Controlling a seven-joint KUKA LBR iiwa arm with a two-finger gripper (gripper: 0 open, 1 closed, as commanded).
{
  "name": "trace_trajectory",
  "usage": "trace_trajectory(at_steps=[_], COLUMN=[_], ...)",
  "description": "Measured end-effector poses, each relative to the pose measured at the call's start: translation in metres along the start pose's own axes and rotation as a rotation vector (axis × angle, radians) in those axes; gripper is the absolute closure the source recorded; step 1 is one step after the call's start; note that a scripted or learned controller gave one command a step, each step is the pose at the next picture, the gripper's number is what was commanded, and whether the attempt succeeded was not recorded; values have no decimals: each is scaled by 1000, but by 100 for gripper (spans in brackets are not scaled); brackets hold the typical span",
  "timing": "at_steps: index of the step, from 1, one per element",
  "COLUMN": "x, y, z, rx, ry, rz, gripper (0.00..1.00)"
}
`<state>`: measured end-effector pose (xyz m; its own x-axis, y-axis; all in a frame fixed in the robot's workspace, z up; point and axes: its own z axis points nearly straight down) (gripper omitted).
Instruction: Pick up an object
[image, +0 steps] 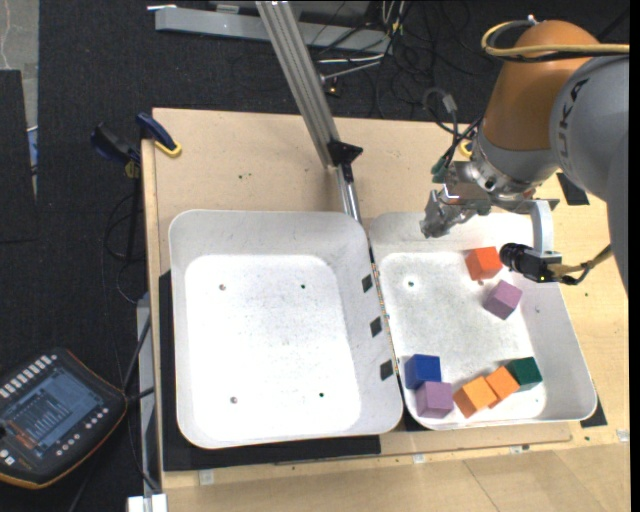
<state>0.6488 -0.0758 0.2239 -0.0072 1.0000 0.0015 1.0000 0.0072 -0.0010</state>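
The gripper (437, 222) hangs over the far edge of the right bin (560, 330); whether it is spread or pressed together, I cannot tell. In that bin lie an orange cube (482, 263), a purple cube (503, 298), and, along the near side, a blue cube (422, 369), another purple block (434, 398), an orange block (479, 392) and a green block (524, 374).

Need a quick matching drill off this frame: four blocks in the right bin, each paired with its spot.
Things:
1. blue block
2. green block
3. lone orange block
4. lone purple block

Places, all in the right bin:
A. far end, just below and right of the gripper
B. near row, right end, next to an orange block
C. near row, left end, just above a purple block
D. mid-bin, just nearer the camera than the lone orange block

Pairs: 1-C, 2-B, 3-A, 4-D
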Motion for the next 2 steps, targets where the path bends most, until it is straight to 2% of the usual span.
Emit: trace_trajectory(at_steps=[2], x=[123], y=[-23], z=[-14], rx=[0], ry=[1], rz=[-3], gripper=[100])
